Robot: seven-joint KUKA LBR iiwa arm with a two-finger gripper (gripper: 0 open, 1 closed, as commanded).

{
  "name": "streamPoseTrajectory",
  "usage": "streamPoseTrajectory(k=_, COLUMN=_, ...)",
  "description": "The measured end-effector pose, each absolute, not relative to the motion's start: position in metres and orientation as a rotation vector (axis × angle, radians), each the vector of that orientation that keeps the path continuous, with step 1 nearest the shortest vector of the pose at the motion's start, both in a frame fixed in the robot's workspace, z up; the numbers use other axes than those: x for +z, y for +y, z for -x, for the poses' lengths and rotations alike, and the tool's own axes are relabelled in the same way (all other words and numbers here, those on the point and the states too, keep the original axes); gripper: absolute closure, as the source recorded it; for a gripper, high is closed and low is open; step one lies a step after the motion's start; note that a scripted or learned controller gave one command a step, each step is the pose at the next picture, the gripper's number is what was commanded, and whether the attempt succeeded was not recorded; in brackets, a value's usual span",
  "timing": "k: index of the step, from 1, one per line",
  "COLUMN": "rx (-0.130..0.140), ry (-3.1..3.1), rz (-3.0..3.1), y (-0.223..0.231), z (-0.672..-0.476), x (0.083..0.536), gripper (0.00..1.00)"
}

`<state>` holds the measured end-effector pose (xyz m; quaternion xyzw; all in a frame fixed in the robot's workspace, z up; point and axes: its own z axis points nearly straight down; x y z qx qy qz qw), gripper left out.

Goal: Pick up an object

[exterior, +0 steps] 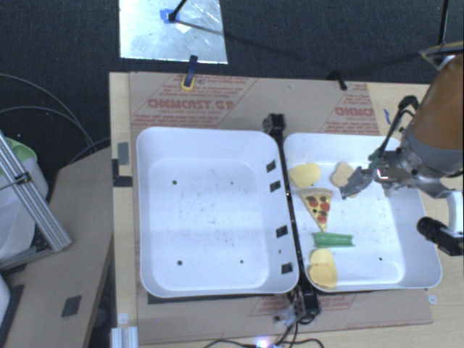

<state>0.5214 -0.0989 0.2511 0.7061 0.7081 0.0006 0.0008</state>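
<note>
In the right bin (409, 227) lie several toy foods. A pizza slice (318, 205) sits near the divider, with a yellow piece (305, 173) just above it and a tan piece (341, 172) to its right. A green strip (333, 239) lies below the pizza, and a yellow chip-like piece (323, 267) rests near the front edge. My gripper (355, 182) hangs over the bin right beside the tan piece, pointing left from the arm's wrist (406, 167). Nothing shows between its fingers.
The left bin (210, 209) sits beside the right one, with a black hinge strip (288, 216) between them. Both rest on a cardboard sheet (217, 100). A black clamp (438, 235) juts in at the right edge. A metal frame (29, 201) stands at the far left.
</note>
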Motion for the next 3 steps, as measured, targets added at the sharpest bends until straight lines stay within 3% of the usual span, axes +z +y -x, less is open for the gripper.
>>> streamPoseTrajectory(k=1, rx=-0.01, ry=2.232, rz=-2.228, y=-0.081, z=-0.486, x=0.109, gripper=0.0)
streamPoseTrajectory(k=2, rx=0.003, ry=2.218, rz=-2.218, y=-0.116, z=-0.537, x=0.083, gripper=0.0)
streamPoseTrajectory(k=3, rx=-0.002, ry=2.225, rz=-2.225, y=-0.094, z=-0.484, x=0.084, gripper=0.0)
